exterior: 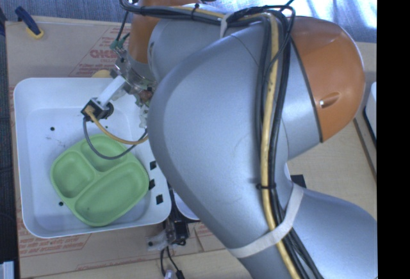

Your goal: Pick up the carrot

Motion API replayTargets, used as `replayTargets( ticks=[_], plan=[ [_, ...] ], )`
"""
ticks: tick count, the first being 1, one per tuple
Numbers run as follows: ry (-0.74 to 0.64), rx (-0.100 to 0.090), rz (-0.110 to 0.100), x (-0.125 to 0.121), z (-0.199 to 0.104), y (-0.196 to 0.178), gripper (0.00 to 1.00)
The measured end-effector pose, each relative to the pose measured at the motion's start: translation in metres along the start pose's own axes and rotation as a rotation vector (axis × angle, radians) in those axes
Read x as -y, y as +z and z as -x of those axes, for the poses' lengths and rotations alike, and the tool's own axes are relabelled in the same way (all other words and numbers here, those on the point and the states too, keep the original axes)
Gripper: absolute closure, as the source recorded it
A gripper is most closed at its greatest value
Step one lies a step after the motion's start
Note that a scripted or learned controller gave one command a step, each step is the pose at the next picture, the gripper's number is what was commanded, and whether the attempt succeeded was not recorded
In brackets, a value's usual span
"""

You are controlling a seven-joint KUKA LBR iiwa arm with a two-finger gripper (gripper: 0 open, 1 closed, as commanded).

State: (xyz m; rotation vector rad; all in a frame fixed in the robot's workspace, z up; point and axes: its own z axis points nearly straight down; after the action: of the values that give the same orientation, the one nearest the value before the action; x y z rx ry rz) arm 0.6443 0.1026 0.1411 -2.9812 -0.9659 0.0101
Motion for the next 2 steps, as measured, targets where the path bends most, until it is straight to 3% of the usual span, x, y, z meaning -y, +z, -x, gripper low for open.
replayTargets(
  ticks=[1,2],
  plan=[
    [0.07,-0.001,-0.001,0.01,-0.007,-0.047,0.0],
    [0.167,0.01,-0.003,-0.048,0.036,-0.05,0.0]
  ],
)
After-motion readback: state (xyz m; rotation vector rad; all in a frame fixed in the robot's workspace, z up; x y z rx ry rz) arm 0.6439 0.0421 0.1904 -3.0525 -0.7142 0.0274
